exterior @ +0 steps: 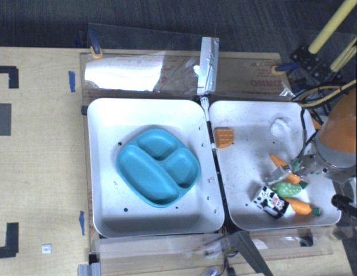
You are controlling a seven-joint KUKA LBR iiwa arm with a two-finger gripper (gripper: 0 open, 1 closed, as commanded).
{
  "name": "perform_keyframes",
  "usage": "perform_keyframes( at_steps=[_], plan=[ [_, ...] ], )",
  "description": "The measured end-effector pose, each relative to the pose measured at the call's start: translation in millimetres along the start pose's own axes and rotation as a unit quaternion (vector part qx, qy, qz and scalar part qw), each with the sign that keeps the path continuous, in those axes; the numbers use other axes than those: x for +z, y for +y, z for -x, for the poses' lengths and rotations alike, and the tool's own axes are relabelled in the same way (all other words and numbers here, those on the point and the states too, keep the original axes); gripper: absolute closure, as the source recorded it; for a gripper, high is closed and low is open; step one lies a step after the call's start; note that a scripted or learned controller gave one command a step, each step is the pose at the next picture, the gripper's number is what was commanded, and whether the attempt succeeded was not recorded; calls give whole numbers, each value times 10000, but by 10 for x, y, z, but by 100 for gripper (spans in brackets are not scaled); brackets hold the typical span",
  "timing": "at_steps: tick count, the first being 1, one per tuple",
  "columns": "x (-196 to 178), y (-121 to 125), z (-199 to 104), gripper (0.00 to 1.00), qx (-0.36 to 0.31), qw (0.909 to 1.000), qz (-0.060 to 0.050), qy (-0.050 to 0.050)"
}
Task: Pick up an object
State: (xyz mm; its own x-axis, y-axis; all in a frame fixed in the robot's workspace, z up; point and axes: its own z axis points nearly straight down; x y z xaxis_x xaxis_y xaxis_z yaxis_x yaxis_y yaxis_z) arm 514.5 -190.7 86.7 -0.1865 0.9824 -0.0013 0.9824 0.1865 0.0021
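1. Two white bins sit side by side on the bench. The left bin (103,206) holds a blue divided plate (158,165) lying flat near its middle. The right bin (247,119) holds the small loose items.

2. The loose items are bunched in the right bin's near right corner, probably where they slid or were dropped together: a black-and-white cow-patterned block (270,202), a toy carrot (300,207) with a green stem end, a green leafy piece (292,187) and a smaller orange piece (280,161). They touch or overlap one another. An orange waffle-like piece (224,137) lies apart, close to the wall shared with the left bin.

3. The arm comes in from the right, orange band visible at the frame edge. The gripper (296,171) is low over the cluster, just above the green leafy piece and beside the smaller orange piece.

4. Claw state: I cannot tell how far it is open. Its tip merges with the clutter beneath, and I see nothing clearly between it. No grasp can be claimed.

5. Judgement: the likely target is in that cluster, the green piece or an orange one, since the tool sits right over them. The task looks mid-attempt, nothing lifted yet.

6. Risk: the crowding means a closing claw may nudge a neighbour or pinch two things. The lone waffle piece would be the cleaner pick.
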Motion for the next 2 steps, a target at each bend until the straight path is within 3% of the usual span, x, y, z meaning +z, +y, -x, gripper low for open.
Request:
perform_keyframes(
  at_steps=[1, 2],
  plan=[
    [-118, 22, 7, 100, 6, 10000, 37, -16],
    [-1000, 912, -172, 100, 5, 10000, 36, -7]
  ],
)
